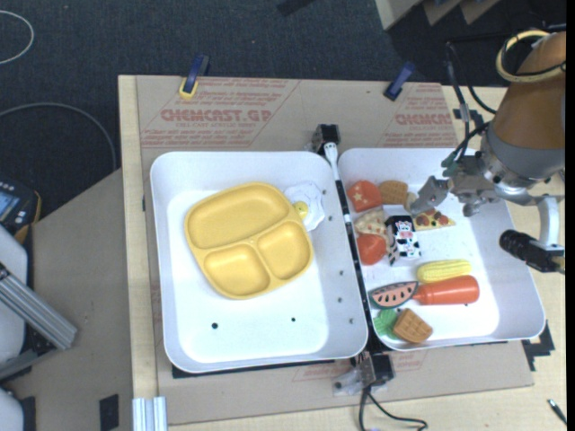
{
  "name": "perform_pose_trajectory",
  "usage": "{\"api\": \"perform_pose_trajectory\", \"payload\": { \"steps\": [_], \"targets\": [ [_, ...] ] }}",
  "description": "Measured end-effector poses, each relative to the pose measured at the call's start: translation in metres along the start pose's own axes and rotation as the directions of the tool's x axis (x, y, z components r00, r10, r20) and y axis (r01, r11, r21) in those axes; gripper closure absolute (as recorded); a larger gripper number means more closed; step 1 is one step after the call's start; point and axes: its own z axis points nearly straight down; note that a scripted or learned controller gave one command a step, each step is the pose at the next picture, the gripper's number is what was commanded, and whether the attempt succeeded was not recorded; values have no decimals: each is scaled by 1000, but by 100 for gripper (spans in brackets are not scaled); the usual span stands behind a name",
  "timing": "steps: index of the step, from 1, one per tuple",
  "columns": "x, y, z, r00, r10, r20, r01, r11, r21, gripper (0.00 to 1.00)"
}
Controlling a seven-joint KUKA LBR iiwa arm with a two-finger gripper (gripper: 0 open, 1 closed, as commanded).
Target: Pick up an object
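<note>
1. Since the task names no particular object, the toy food in the right bin (512, 285) is taken as the candidate set: a tomato (364, 194), a bread-like piece (393, 190), a pizza slice (432, 220), a small black-and-white cow-patterned carton (402, 238), a corn cob (443, 270), an orange carrot-like piece (446, 291), a watermelon slice (393, 294) and a waffle-like piece (412, 326).
2. These pieces are judged to be light, stiff, hollow plastic, smooth and somewhat slippery, and not fragile.
3. The carton is judged the easiest to take, across its flat opposite sides; the corn cob and the carrot-like piece would be taken across their narrow width, near the middle.
4. The rounded tomato is expected to slip from a pinch, and the flat pizza slice offers little height to close on.
5. The gripper (442, 197) is seen near the pizza slice at the back of the right bin; whether the fingers are open or closed cannot be told.
6. The pieces are crowded toward the left wall of that bin, several touching, so little clearance is left between them.
7. A yellow divided plate (247, 238) and a fried-egg toy (303, 205) are held in the left bin (180, 268); both bins rest on a cardboard-covered tabletop (269, 106).
</note>
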Motion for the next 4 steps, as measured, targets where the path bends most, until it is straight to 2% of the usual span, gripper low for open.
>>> {"api": "perform_pose_trajectory", "payload": {
  "steps": [1,2,3,4],
  "targets": [
    [0,3,-6,1000,-2,2,2,1000,-13,0],
    [-3,0,57,1000,-2,-1,2,1000,-4,0],
    [-3,7,84,1000,-5,2,5,1000,-27,0],
    [-2,9,73,1000,-4,0,4,999,-33,100]
  ]
}}
